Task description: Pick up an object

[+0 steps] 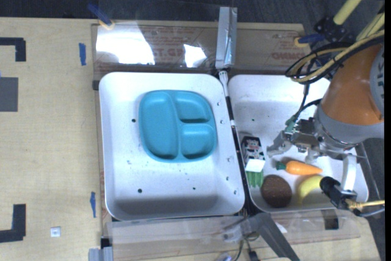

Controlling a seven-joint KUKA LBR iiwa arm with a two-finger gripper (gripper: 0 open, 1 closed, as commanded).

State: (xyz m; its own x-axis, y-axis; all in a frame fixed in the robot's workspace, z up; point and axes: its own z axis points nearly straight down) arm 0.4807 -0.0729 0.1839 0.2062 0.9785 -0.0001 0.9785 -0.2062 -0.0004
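In the right bin [269,91], near its front edge, I see the objects bunched together: an orange carrot [299,167], a yellow lemon-like fruit [308,187], a brown round fruit [277,190], a small green-and-white block [254,173] and a dark little package [251,145] by the left wall. My arm [354,98] comes in from the right, and the jaws [297,139] hang just behind the carrot; I cannot tell whether they are spread or closed. Over in the left bin [122,150] a blue divided plate [178,124] lies alone on the counter's [43,150] side.
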